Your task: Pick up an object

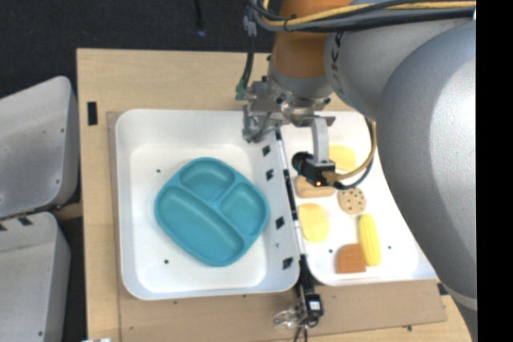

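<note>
My gripper hangs under the orange wrist, over the far end of the wall between the two bins. The right bin holds several small food toys. A pale yellow round piece lies at the far side and a tan block sits just right of the divider. A brown dotted cookie and a yellow lump lie in the middle. A corn cob and an orange-brown square lie nearest the front. All of these are below and to the right of the gripper.
A teal divided plate lies in the left bin, filling its middle. The grey arm covers the right bin's far right part. Bare wooden bench runs behind the bins.
</note>
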Tool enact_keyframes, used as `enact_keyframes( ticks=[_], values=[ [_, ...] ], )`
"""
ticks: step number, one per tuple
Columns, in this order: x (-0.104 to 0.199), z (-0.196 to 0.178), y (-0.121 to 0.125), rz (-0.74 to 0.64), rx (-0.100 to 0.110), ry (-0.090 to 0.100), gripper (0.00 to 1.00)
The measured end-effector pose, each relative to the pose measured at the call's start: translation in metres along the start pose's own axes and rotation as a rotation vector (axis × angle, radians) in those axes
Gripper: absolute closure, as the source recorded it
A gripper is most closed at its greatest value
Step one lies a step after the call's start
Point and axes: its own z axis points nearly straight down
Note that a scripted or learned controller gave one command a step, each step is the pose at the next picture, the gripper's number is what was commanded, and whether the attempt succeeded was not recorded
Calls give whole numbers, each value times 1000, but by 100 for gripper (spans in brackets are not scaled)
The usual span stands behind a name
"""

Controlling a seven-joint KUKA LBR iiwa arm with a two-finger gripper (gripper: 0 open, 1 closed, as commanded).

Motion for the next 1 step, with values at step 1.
enact_keyframes(
  ticks=[1],
  values=[
    [-3,0,0,4,0,-1,0]
  ],
)
